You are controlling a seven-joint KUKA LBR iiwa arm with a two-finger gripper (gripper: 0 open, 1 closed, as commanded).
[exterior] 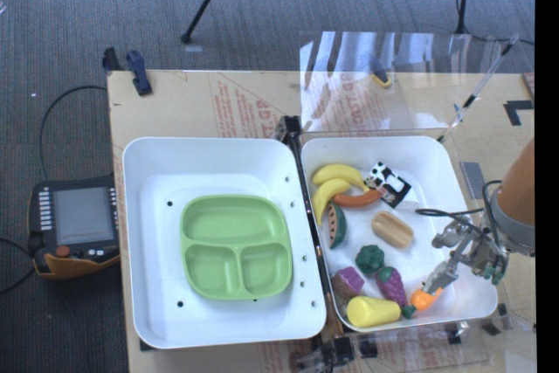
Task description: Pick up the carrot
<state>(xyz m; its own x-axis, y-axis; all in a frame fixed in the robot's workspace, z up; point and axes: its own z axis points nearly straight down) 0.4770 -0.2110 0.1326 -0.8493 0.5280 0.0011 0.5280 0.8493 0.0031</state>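
Note:
The carrot [424, 299] is a small orange toy with a green top, lying near the front right corner of the right bin [454, 166]. My gripper [465, 275] hangs just above and to the right of it. One finger [440, 277] slants down and reaches the carrot's upper end. The fingers look spread, so the gripper is open, and the carrot is beside that finger rather than between the two.
The right bin also holds two bananas [336, 175], a sausage [356, 198], a cow toy [385, 183], a watermelon slice [336, 227], a bun [392, 229], broccoli [370, 259], an eggplant [393, 284] and a yellow pear [374, 311]. A green divided plate [236, 245] lies in the left bin [148, 188].

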